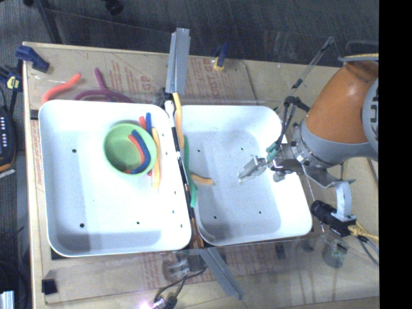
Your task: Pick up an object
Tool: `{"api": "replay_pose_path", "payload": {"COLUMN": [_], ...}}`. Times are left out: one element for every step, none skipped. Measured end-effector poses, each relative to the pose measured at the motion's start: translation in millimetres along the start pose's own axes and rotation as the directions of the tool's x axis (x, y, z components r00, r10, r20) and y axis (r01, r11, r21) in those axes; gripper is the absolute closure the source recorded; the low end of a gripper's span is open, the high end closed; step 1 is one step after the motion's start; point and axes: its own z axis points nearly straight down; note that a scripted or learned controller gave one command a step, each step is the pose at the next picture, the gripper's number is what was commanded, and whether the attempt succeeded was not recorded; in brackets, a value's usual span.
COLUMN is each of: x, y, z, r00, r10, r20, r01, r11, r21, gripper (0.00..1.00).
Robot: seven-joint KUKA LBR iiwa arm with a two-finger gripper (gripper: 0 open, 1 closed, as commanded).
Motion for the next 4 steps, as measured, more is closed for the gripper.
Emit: {"api": "replay_pose_path", "payload": {"x": [62, 55, 58, 29], "y": [71, 99, 99, 168], "z": [42, 147, 138, 28], "r00": [0.998, 0.990, 0.989, 0.993], "r10": [0.067, -0.139, -0.147, -0.118], "r20": [0.002, 0.020, 0.013, 0.002], "r01": [-0.067, 0.139, 0.147, 0.118], "r11": [0.998, 0.990, 0.989, 0.993], "r21": [0.000, -0.014, -0.009, -0.005], "gripper": [0.00, 0.00, 1.00, 1.00]}}
